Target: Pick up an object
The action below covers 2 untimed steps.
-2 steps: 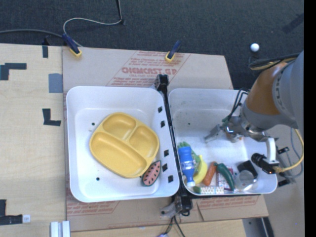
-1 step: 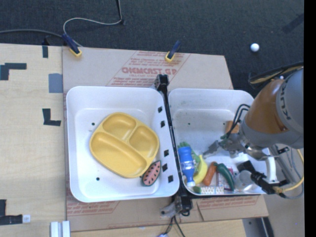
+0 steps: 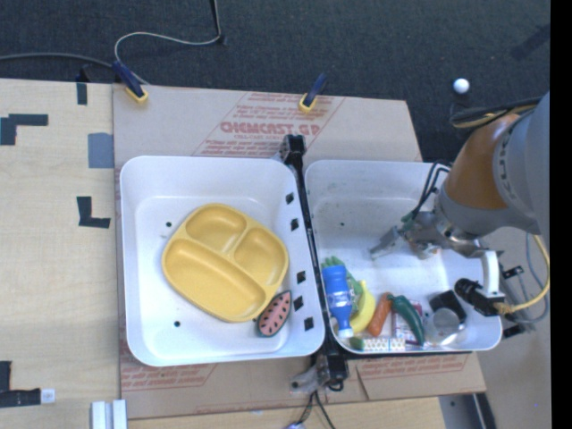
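Camera view: bins (image 3: 214,172) on cardboard sheet (image 3: 268,123), apparently dark carpet (image 3: 357,25) behind.

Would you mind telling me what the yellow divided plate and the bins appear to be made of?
The yellow divided plate looks like matte moulded plastic: uniform colour, soft rounded compartment ridges. The white bins seem to be smooth, slightly glossy plastic, judging by their rounded corners and even sheen.

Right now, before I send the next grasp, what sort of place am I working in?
Probably a robotics lab test bench, not a kitchen: two white bins sit on cardboard clamped with yellow clips, holding toy food like a watermelon slice, over dark carpet.
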Motion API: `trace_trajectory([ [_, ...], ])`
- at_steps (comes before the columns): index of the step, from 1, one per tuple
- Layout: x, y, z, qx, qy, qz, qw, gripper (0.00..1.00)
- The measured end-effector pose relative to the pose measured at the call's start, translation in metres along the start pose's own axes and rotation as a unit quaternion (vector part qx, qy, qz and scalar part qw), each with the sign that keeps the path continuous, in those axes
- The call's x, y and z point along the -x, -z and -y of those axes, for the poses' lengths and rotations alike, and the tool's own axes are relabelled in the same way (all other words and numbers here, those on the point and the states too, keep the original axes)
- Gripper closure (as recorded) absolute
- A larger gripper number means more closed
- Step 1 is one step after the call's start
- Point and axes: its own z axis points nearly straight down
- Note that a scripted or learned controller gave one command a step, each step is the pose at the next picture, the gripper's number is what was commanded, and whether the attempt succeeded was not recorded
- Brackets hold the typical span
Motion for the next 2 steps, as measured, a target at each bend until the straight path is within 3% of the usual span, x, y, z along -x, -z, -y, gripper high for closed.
trace_trajectory([
  [1, 0.011, 0.000, 0.064, -0.002, -0.001, 0.000, 1.0000, 0.00],
  [2, 0.019, 0.000, 0.004, 0.000, 0.000, 0.000, 1.0000, 0.00],
])
